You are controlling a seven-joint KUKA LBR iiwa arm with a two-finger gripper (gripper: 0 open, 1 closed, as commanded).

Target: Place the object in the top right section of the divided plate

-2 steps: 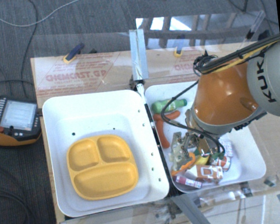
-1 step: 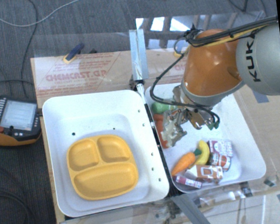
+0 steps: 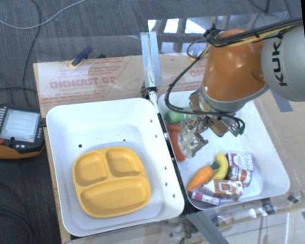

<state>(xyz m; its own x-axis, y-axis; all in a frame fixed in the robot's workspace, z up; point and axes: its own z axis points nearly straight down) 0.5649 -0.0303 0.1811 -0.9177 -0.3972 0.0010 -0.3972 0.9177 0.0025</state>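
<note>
From my remote seat I take the divided plate [image 3: 111, 181] as my anchor; it lies in the left bin [image 3: 60, 130], yellow, all three sections bare. Nearest the camera, to the right of the plate across the bin wall, a clutter sits in the right bin [image 3: 276, 183]: a carrot [image 3: 199, 177], a banana [image 3: 221, 165], and some red-and-white packets [image 3: 238, 169], with a small dark wrapped item [image 3: 205, 198] at the near rim. Farther back, still to the right of the plate, the gripper [image 3: 194, 135] hangs low over the bin, just beside a long orange-red piece [image 3: 176, 145] lying against the dividing wall, and a green item [image 3: 174, 116] sits beyond that.

I cannot tell how the jaws stand: the mechanism is a blur of metal and cable from this angle, and I see no object clearly between the fingers. So I judge the pick is not yet confirmed, and which item is the task's object is unclear to me.

To do this step well, I would want one item isolated from its neighbours and away from the wall, a straight lift, then a check that something hangs between the fingers before crossing to the plate's far right section [image 3: 122, 161].
</note>
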